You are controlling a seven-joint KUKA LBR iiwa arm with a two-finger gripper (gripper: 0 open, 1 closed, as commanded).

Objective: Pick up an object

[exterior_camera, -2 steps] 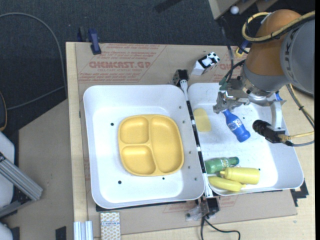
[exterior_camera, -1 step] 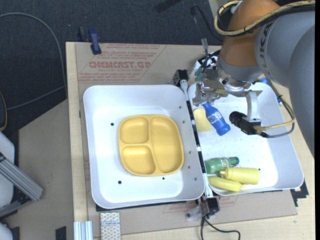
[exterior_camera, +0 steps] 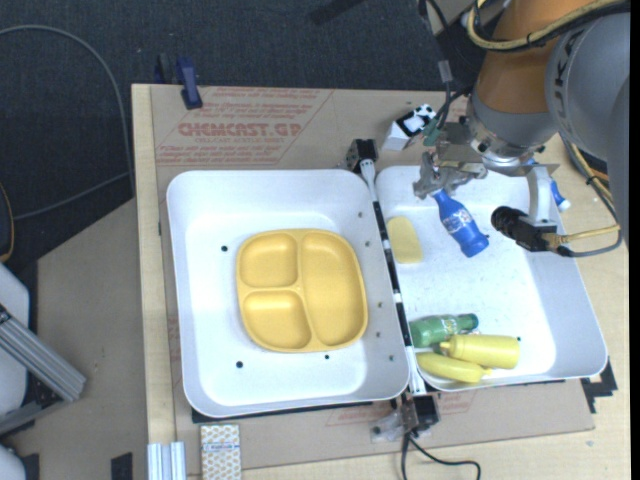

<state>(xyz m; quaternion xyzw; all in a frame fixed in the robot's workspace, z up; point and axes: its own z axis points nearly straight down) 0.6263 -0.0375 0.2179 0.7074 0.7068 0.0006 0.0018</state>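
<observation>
So my gripper [exterior_camera: 440, 186] is up over the far end of the right bin [exterior_camera: 570, 298], and it looks like I've got the blue bottle [exterior_camera: 461, 222] by its cap end. The metal fingers [exterior_camera: 428, 181] sit on either side of the bottle's top, clamped on it as far as I can judge, and the body of the bottle hangs out below and toward the near side of my gripper at a tilt. Whether it's actually clear of the bin floor I can't tell from this angle.

I'd call this the lift step: grasp made, now it has to hold. The grip is right at the end of the bottle, so it could swing or slip if I go up fast. The next move wants a slow, straight rise.

Other stuff: a pale yellow sponge-like block [exterior_camera: 404, 239] lies just beside my gripper, toward the divider. Well off toward the near end of the bin sit a green bottle [exterior_camera: 442, 327], a yellow squeeze bottle [exterior_camera: 484, 348] and a banana [exterior_camera: 448, 368], all bunched together. The yellow divided plate [exterior_camera: 300, 290] is over in the left bin [exterior_camera: 200, 268], well away from me.
</observation>
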